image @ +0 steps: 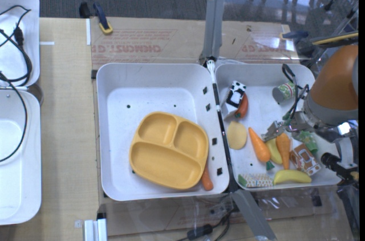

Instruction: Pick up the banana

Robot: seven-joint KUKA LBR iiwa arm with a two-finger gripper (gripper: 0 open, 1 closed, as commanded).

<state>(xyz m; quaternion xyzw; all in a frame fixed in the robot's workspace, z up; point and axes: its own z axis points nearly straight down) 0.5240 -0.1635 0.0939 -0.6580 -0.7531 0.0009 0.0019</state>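
Right white bin (258,81), banana (292,177) near front wall; jaws above it, grip state unclear

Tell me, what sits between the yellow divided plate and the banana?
In the camera view, the bins' two walls and a speckled corn cob lie between the plate and the banana.

We see two bins side by side: left bin (108,137), right bin (259,83). Divided plate (169,149) lies in left bin, toward near side. Small carrot (207,180) sits just beside plate's near right edge. In right bin, banana (292,176) lies along near wall. Carrot (260,146) lies behind banana, left of gripper (281,128). Arm (336,89) enters over right bin's right side. Can (284,91) rests toward far right corner.
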